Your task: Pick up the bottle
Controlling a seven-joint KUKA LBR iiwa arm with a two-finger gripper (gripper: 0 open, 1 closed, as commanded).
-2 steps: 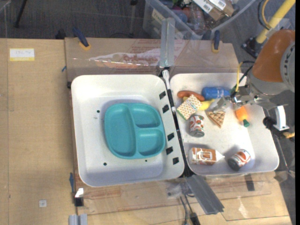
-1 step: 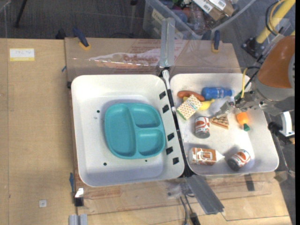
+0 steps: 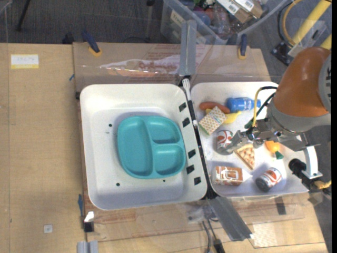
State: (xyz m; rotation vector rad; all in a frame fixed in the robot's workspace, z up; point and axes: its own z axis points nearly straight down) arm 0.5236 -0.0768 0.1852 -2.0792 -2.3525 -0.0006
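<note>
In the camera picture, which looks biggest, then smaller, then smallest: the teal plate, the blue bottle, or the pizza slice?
1. Teal plate, by far the biggest.
2. Blue bottle.
3. Pizza slice, only slightly smaller looking than the bottle, so that order is unsure.

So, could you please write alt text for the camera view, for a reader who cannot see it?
A grey and orange robot arm reaches from the right into the right bin, its gripper low among small food toys, below a blue and yellow bottle. The left bin holds a teal divided plate.
</note>
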